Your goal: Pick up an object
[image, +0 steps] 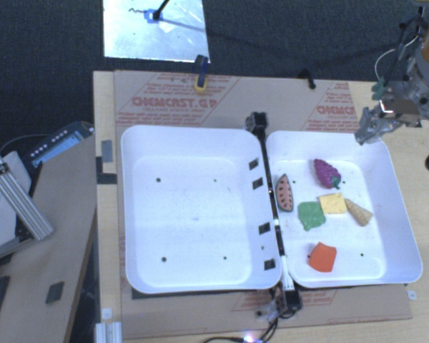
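Dark carpet floor (43, 56) (shiny metal sheet (154, 20) lying there).

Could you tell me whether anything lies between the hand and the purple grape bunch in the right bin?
Nothing visible does. The hand sits over the right bin's far edge, and the purple grape bunch lies just inside, bare floor between them.

Purple grapes (327, 171), orange block (322, 257) (white bins (193, 138)).

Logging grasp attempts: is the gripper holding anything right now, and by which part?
Nothing is held: the gripper hangs above the right white bin's far edge.
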Robot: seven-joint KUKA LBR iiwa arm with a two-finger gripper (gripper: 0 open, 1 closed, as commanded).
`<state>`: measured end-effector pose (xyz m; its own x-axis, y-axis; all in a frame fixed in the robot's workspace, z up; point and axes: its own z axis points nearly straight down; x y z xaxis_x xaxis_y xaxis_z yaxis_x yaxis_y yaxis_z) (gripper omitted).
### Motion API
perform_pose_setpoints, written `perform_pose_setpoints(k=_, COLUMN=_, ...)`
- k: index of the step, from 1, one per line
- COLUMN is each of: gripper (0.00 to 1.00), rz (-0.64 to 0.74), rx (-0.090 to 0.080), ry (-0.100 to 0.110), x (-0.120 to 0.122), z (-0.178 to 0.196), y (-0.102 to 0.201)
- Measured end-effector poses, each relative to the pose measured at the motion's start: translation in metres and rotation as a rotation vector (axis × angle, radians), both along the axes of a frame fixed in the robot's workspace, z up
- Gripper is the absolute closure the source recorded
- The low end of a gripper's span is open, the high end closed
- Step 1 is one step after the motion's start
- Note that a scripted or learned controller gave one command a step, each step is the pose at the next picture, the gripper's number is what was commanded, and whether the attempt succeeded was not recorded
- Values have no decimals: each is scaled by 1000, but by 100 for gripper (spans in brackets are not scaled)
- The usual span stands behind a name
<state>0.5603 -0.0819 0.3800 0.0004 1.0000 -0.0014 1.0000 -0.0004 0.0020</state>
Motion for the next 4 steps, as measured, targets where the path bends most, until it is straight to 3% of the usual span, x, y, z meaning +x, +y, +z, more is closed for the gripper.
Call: perform_pose_setpoints(k=4, gripper=100, rz=0, rx=0, ry=-1, x=-24, z=10, y=-95)
